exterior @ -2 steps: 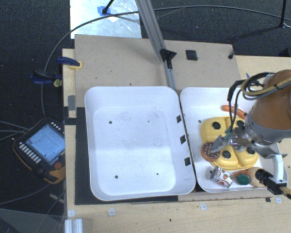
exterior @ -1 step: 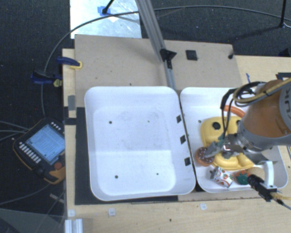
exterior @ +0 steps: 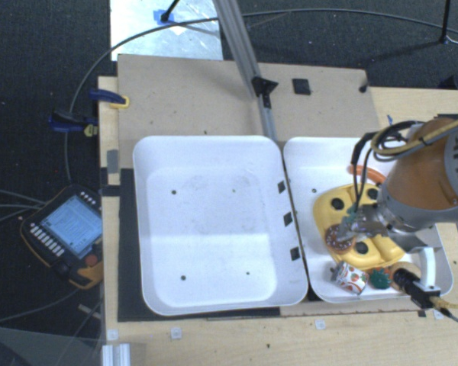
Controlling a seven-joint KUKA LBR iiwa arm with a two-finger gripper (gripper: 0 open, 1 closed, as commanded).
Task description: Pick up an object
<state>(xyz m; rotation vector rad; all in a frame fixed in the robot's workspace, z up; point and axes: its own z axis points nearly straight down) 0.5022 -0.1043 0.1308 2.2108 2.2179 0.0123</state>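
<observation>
Arm reaches in from the right and is low over the right bin [exterior: 305, 204], wrist and orange band covering much of that bin's right half. The gripper [exterior: 356, 221] is down among the objects, pressed into a tight pile; whether it is spread or closed I cannot tell, the wrist and cabling hide the tips.

Candidate objects are all in the right bin, crowded toward its near right corner: a yellow plastic toy with dark spots [exterior: 337, 204] directly under the tool, a small brown ring-shaped piece [exterior: 339, 237] touching it, a small white-and-orange item [exterior: 351, 279] near the front rim, and a green piece [exterior: 379, 280] just beside that. Something orange [exterior: 366, 174] peeks out behind the wrist.

Risks, as judged from here:
- Clutter. Pieces touch, so a close could catch an edge of two things, or nudge the yellow toy aside and come up with nothing.
- The yellow toy looks smooth and rounded; likely to slip out of a pinch.
- Loose cable loops at the wrist hang close to the pile and could snag.
- Pile sits near the bin wall, leaving little room on that side.

Surface: left bin [exterior: 206, 219] white and shallow, both bins on a tan board [exterior: 191, 97]. Teach pendant [exterior: 67, 231] lies on the dark floor to the left, cables trailing; a metal pole [exterior: 240, 40] crosses above.
</observation>
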